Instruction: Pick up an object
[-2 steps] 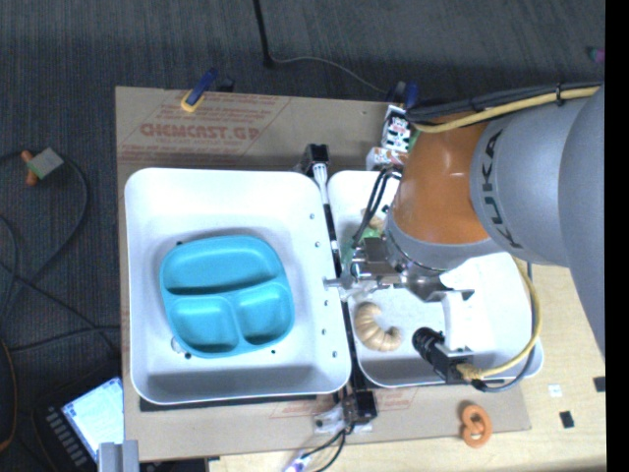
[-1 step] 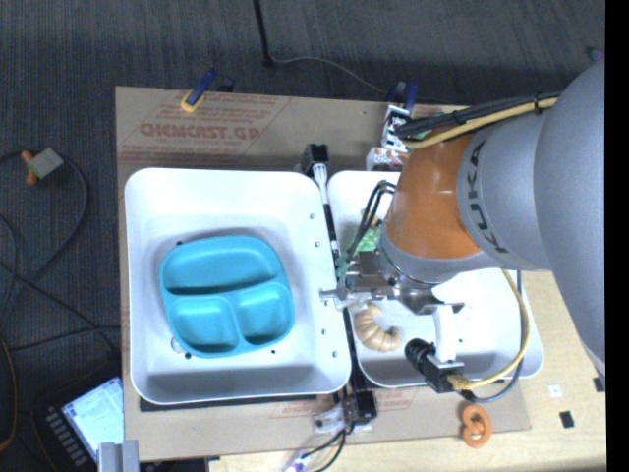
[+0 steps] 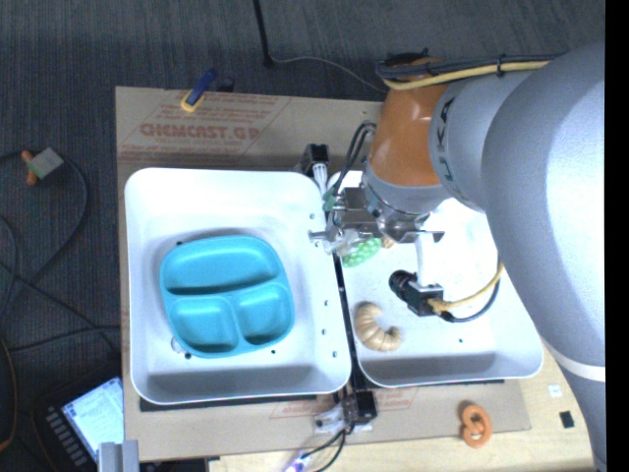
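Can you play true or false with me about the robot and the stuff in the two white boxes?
1. A blue tray with three sections lies in the left bin. True.
2. The tan, croissant-shaped thing is in the left bin. False: it lies in the right bin, near the front.
3. The gripper is over the right bin, close to the divide between the bins. True.
4. A green thing sits just under the gripper. True.
5. The little orange ring is inside a bin. False: it lies on the bench in front of the right bin.
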Controlling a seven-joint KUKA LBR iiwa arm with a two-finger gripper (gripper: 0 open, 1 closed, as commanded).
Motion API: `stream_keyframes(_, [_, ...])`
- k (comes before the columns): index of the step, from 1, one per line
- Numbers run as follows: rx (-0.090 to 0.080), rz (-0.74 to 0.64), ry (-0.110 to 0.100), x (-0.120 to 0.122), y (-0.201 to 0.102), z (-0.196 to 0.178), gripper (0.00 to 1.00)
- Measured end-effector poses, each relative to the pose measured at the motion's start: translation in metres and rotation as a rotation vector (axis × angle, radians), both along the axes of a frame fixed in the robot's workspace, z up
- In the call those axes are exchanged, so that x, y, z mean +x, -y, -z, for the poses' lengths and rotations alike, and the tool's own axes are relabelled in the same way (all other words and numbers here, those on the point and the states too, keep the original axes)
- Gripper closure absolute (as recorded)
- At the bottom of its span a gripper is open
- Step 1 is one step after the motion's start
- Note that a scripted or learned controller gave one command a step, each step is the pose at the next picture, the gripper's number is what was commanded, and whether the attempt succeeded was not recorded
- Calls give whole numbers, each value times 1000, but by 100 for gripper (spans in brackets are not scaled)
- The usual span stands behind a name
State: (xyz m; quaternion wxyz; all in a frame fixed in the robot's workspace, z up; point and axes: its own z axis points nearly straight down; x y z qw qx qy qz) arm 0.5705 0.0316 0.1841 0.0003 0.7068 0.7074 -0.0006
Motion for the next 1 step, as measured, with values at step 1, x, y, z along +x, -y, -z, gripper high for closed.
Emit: stream_keyframes(1, [1, 1, -2, -59, -28, -27, 100])
